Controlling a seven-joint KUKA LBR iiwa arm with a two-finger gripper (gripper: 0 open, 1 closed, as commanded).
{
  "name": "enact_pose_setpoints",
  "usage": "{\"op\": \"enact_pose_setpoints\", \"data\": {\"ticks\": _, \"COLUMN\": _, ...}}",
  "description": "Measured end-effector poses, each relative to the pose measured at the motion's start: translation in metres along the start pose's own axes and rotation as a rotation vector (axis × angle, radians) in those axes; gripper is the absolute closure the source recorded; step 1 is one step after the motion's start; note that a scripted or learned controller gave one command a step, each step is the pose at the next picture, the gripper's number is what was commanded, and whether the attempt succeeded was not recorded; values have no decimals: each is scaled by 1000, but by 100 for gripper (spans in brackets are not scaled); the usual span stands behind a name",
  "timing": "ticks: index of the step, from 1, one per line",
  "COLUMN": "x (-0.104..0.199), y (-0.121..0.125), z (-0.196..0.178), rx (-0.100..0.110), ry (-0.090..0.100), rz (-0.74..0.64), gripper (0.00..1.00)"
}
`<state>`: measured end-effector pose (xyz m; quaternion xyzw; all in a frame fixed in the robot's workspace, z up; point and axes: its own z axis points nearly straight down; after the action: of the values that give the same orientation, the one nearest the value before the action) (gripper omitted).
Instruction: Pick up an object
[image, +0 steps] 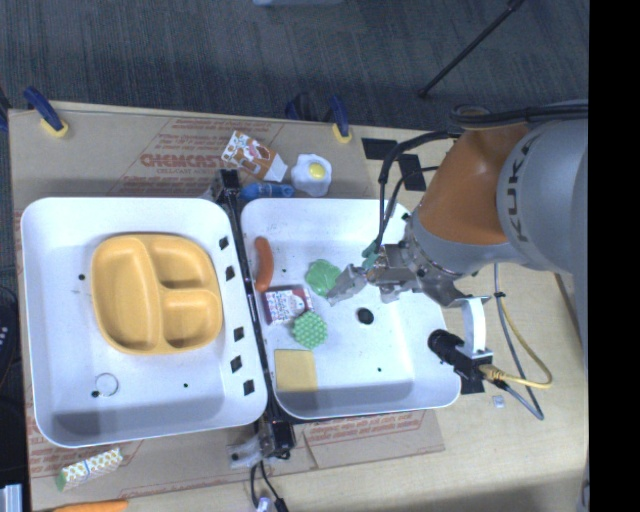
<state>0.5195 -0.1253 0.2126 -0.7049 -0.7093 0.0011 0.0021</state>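
Right now the gripper (345, 287) hangs low in the right bin (400, 385), just beside a green piece (322, 275) near the bin's middle; its state I cannot tell. Looks like the approach step. Next, it must settle over the piece and close squarely.

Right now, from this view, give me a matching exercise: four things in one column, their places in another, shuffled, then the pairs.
Things:
1. yellow tray
2. sausage
3. yellow slab
4. egg

Places:
A. right bin, by its near edge
B. on the cardboard behind the bins
C. left bin
D. right bin, along its left wall

Pairs: 1-C, 2-D, 3-A, 4-B
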Motion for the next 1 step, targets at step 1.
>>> {"op": "enact_pose_setpoints", "data": {"ticks": 1, "x": 33, "y": -12, "z": 122, "rx": 0, "ry": 0, "rz": 8, "gripper": 0}}
